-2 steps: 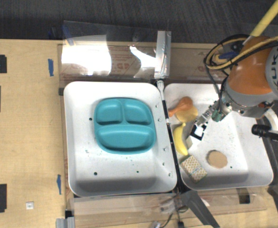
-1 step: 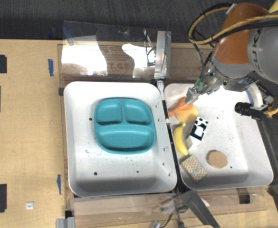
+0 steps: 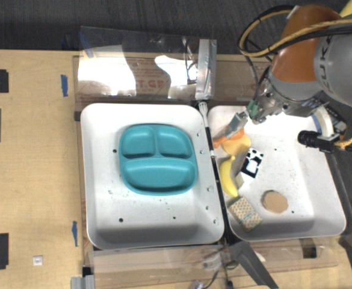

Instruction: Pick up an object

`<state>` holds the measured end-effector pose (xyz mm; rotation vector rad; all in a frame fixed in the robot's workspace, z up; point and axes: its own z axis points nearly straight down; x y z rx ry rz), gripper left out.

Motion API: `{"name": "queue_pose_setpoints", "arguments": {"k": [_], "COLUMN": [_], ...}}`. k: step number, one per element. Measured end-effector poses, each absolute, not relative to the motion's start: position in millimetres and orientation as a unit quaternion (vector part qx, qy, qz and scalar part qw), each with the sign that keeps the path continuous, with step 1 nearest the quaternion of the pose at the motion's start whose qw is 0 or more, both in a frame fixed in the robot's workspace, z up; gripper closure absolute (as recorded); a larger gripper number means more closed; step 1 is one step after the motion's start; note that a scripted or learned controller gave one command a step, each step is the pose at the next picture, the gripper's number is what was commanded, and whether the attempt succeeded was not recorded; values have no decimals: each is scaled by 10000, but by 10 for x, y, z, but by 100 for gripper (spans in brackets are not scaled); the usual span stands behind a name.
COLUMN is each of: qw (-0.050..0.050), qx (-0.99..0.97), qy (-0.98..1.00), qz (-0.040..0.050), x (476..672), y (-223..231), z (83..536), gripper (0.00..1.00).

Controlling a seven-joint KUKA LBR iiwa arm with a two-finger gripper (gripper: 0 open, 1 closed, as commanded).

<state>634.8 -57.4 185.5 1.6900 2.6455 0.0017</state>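
**Two bins, sorted items, arm at upper right**

Table (image 3: 31, 179): tan surface, black corner marks at left edge.
Left bin (image 3: 97, 209): white, shallow; holds a teal divided plate (image 3: 157, 159), lying flat near centre.
Right bin (image 3: 320, 203): white, shallow. Along its left wall, top to bottom: orange piece (image 3: 238, 143), banana (image 3: 228, 178), patterned sponge block (image 3: 245, 213). Just beside the banana, a black-and-white tag (image 3: 252, 162). Near the front, a round brown disc (image 3: 275, 202), apart from the rest.
Hand (image 3: 240, 123): tilted down over the orange piece; grip state cannot be told.
Arm (image 3: 320, 59): grey, orange band, enters from right.
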Motion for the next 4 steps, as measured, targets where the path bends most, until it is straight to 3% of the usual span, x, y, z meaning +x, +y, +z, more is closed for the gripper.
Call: {"name": "queue_pose_setpoints", "arguments": {"k": [1,2,3,4], "qw": [-16,2,108,47], "qx": [5498,5943,5536,5536], "qy": [8353,8043,8327,8327], "qz": [-20,6,42,44], "x": [5998,5809,5579,5897], "y": [-1272,-983,-1130,-454], "z": [1184,1561,931,1902], "gripper": [0,0,0,0]}}
